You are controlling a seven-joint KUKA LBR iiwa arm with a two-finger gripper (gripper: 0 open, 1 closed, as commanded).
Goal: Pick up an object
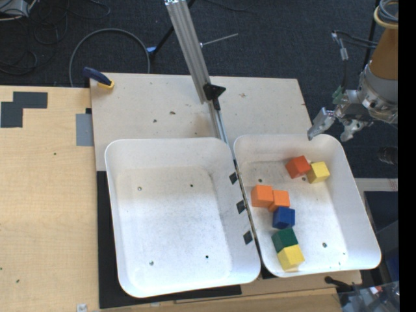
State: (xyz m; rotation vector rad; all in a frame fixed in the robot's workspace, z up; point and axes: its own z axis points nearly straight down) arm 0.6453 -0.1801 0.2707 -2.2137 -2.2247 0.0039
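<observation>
The gripper hangs at the upper right with its jaws wide, holding nothing. The yellow cube in the right bin looks light and stiff; I would grip its flat sides.

Even, bright overhead light, soft shadows, slightly grainy, mostly sharp

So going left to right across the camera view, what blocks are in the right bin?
Orange block → blue block → red-orange block → yellow block. The rest overlap in order, so they are left out.
</observation>
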